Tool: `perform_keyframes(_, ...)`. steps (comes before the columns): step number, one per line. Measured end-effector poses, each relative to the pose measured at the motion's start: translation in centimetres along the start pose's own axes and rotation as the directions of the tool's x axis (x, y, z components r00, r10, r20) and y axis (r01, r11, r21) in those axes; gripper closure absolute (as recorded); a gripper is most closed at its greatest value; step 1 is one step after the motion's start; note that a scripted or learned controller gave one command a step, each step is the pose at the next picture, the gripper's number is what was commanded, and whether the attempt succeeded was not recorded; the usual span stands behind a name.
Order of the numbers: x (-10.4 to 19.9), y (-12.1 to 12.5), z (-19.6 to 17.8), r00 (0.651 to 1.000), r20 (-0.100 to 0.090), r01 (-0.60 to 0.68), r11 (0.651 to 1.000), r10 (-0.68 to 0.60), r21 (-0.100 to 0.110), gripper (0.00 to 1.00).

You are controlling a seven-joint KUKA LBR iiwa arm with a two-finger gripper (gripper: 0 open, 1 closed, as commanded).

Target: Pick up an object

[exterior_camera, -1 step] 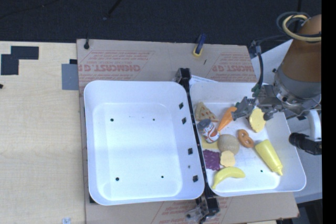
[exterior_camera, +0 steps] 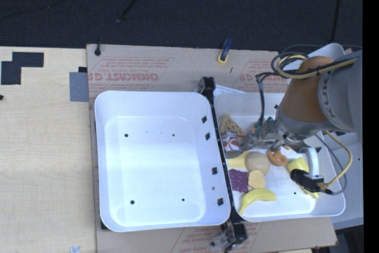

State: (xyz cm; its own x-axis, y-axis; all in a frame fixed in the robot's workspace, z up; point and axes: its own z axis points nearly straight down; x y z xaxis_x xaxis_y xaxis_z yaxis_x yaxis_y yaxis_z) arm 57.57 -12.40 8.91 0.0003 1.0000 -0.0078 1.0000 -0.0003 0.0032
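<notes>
White plastic makes up both shallow bins, the left white bin and the right white bin, set side by side on a brown cardboard-like board. We see red print on that board, upside down from the camera. The biggest line looks like "CHEMCAST", but we can't read it w/ certainty. More red print at the board's near edge is too blurred to make out. A blue-and-yellow clamp sits on the board's far edge, and a black clip sits where the bins' far corners meet.

The objects for picking all lie in the right bin, mostly in its L half. A yellow curved banana-shaped toy lies closest to the near wall. A purple lumpy piece is just beside the L wall. A pale yellow round slice lies between those two, touching a beige rounded lump behind it. An orange ring-like piece is just R of the lump. Farther back, a tan wedge lies near the L wall w/ a red-and-white packet just in front of it; any label there is too small to read.

The grey arm w/ orange band comes in from the R. Its gripper is low over the bin's middle, just behind the beige lump and orange piece. We can't tell if it's open or closed, or if it touches anything.
</notes>
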Motion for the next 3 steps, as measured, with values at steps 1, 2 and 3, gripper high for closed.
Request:
perform_keyframes(1, 1.1, 4.0, 0.1, 1.000, 0.005, -0.001, 1.000, 0.001, 0.005, 0.00)
perform_keyframes(2, 1.4, 3.8, -0.8, 1.000, -0.007, -0.007, 1.000, 0.007, 0.015, 1.00)
perform_keyframes(3, 8.4, 7.1, -10.5, 1.000, -0.010, 0.008, 1.000, -0.008, -0.003, 1.00)
